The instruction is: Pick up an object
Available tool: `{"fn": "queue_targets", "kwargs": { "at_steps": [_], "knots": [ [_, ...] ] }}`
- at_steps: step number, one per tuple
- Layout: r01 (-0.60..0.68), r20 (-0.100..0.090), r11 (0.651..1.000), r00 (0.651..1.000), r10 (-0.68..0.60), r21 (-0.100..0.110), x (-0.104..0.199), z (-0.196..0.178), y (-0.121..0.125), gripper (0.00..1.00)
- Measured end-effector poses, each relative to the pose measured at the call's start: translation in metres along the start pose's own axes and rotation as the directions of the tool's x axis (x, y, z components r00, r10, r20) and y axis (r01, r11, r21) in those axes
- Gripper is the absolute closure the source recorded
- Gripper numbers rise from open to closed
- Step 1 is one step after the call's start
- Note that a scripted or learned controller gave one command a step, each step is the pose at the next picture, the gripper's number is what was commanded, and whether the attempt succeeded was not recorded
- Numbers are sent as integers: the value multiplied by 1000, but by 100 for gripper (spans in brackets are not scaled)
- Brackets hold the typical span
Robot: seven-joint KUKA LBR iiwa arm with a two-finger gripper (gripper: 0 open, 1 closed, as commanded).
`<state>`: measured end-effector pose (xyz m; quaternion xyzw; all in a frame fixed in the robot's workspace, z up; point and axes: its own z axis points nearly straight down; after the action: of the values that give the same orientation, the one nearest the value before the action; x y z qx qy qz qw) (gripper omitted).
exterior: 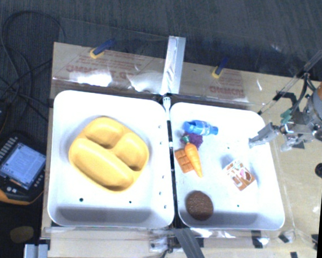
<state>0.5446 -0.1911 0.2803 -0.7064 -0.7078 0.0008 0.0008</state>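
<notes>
In the right bin (276,206) lie a blue bottle (201,128), a small purple piece (193,139), an orange carrot (193,157), a brown round cookie (199,205) and a small red-and-white packet (239,175). A large yellow bread-shaped object (109,152) fills much of the left bin (57,161). My gripper (277,139) hovers over the right bin's upper right corner, open, with nothing between its fingers. It is up and to the right of the packet, well apart from it.
Cables and handheld devices (16,165) lie on the floor to the left of the bench. A metal bracket (173,64) stands behind the divide between the bins. Blue and yellow clamps (102,47) sit at the back of the bench.
</notes>
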Motion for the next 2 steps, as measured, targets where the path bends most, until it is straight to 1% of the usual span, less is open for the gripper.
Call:
{"fn": "queue_targets", "kwargs": {
  "at_steps": [1, 2],
  "knots": [
    [190, -1, 982, 982, -190, -1, 7, 136, -7, 0],
    [193, 3, 981, 981, -193, -5, 7, 184, -2, 0]
  ]
}}
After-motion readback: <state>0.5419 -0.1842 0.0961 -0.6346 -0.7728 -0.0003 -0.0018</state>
